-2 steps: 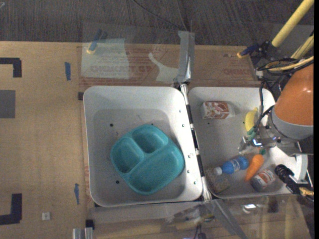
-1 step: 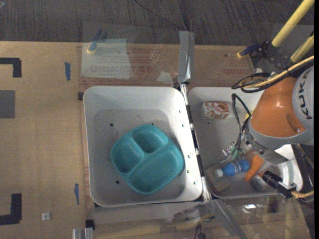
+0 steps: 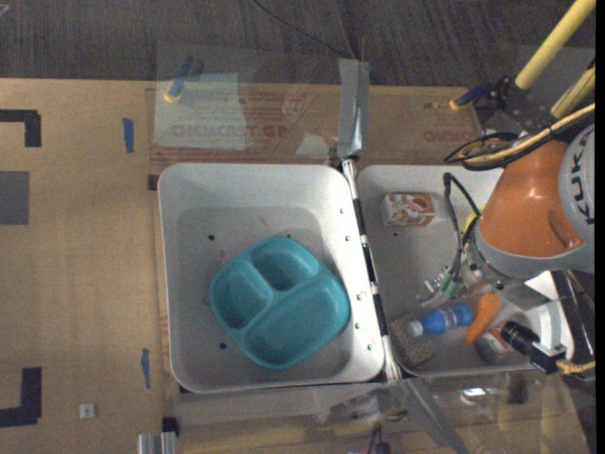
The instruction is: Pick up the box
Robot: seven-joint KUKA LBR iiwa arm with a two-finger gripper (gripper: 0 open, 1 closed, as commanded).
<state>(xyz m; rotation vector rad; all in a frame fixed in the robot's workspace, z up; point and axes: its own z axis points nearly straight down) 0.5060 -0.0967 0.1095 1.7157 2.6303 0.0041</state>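
Note:
The box (image 3: 409, 208) is a small white carton with a reddish-brown print, lying flat near the back left corner of the right bin (image 3: 373, 218). My gripper (image 3: 443, 286) hangs low over the middle of that bin, under the orange wrist band, a good hand's width nearer the front than the box and not touching it. The arm's bulk hides most of the gripper.
A clear bottle with a blue cap (image 3: 437, 323) lies at the front of the right bin, beside an orange object (image 3: 484, 312). A teal divided plate (image 3: 279, 301) rests in the left bin (image 3: 180, 253). The bins' shared rim (image 3: 362, 253) runs between them.

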